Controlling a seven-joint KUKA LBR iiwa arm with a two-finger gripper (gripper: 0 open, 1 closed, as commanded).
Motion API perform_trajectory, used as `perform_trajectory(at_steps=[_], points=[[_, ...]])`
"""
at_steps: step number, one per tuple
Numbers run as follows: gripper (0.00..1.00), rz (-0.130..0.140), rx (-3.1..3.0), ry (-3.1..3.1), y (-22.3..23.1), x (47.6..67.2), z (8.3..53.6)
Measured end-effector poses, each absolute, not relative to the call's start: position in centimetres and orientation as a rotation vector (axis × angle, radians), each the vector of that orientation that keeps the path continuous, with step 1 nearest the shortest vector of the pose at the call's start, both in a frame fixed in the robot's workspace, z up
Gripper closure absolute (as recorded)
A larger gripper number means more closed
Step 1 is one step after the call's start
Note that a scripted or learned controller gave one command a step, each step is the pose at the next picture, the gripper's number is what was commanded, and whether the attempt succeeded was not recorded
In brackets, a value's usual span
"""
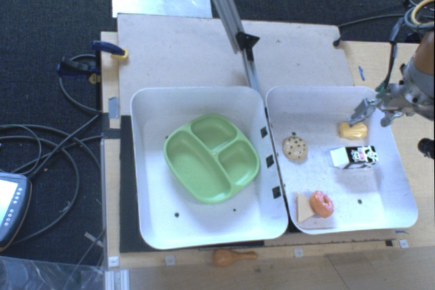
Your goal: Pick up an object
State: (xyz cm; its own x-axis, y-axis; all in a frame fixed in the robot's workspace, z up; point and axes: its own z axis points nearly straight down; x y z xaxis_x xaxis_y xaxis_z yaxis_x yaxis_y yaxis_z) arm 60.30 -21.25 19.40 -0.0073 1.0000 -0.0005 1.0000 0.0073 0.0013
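Arm: I see it coming in from the right edge, grey w/ orange band up near the wrist, reaching over the right bin's far right side.
Gripper [372, 113]: sits low over the far right part of the right bin [397, 214]. Fingers [362, 110] look spread apart, one metal finger pointing left toward the yellow piece, the other out nearer the bin's right rim. Nothing between them that I can make out.
Yellow food piece [353, 130]: small, pale yellow, lying on the bin floor just below and beside the left finger; touching or just short of it, can't tell which.
Milk carton [354, 157]: small white toy carton w/ black cow patches, lying on its side just in front of the yellow piece, apart from the gripper.
Cookie [295, 147]: round, tan w/ dark chips, flat on the floor near the right bin's left wall.
Donut [321, 204]: pink-orange frosted, near the front of the right bin, resting on the edge of a tan toast slice [303, 208].
Left bin [146, 214]: holds a green divided plate [212, 157], three compartments, lying at a slant near the middle.
Bench front: a tan wooden-looking item [234, 257] lies outside the bins, just past the front rim of the left one.
Far left: black cables [41, 146] and a pendant screen [10, 204] on the dark floor.
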Motion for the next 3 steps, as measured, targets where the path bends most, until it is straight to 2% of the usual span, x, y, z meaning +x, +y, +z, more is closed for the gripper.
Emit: perform_trajectory(at_steps=[1,3], points=[[0.0,0.0,2.211,2.229,-21.3,60.3,19.4],[0.0,-0.002,2.219,2.226,-21.7,60.6,8.9]])
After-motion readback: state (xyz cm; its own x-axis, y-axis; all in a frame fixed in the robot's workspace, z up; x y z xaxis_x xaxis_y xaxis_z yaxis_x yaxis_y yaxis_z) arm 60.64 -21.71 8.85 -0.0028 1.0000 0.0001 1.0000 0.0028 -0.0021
